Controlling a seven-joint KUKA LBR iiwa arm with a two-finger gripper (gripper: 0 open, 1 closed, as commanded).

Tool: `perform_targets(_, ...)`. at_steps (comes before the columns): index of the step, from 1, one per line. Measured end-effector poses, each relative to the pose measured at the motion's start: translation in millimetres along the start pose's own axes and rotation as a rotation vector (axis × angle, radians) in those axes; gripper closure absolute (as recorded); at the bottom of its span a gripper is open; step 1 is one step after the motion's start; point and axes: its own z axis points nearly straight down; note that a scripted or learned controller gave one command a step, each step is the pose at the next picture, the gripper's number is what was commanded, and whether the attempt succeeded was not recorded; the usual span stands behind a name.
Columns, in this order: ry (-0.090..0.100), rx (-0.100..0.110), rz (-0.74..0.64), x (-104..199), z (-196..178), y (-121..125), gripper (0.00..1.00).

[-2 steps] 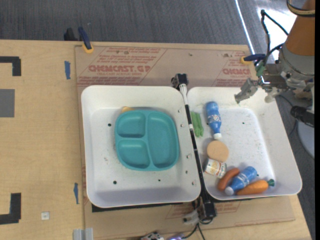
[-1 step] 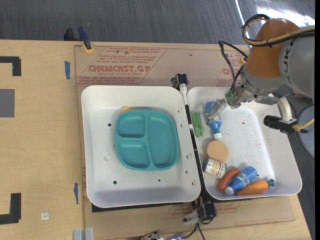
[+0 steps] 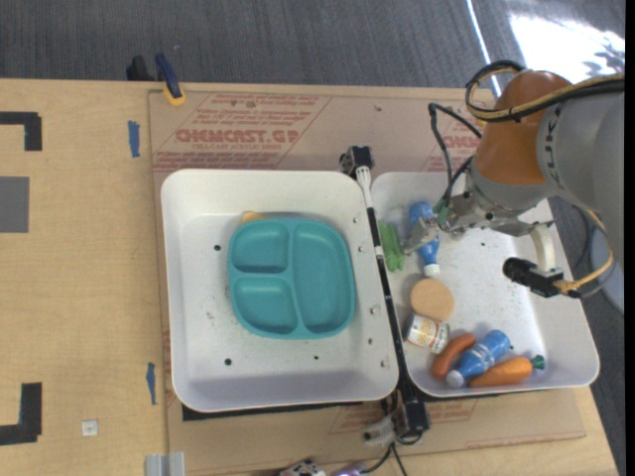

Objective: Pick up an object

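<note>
My gripper [image 3: 440, 222] hangs low over the upper left part of the right bin [image 3: 571, 340], beside a small blue bottle with a white cap [image 3: 425, 234]. Just left of that bottle a green item [image 3: 390, 246] lies against the bin's left wall. Below them a round tan disc [image 3: 432, 297] lies flat on the bin floor. At the bin's front lie a small labelled jar [image 3: 427, 334], a red-orange sausage shape [image 3: 449, 353], a blue bottle [image 3: 483, 353] and an orange carrot [image 3: 508, 369]. The arm's grey wrist and orange band [image 3: 516, 132] cover the bin's upper right.
The left bin [image 3: 189, 296] holds a teal divided plate [image 3: 292, 276] with something orange peeking out behind its top edge. A black rod [image 3: 372, 231] runs along the seam between the bins. A black fitting on a cable [image 3: 529, 274] hangs over the right bin's right side.
</note>
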Motion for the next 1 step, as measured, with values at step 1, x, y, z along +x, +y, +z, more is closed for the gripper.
perform_targets(1,-0.002,-0.005,0.0,-0.3,-11.4,1.5,1.0)
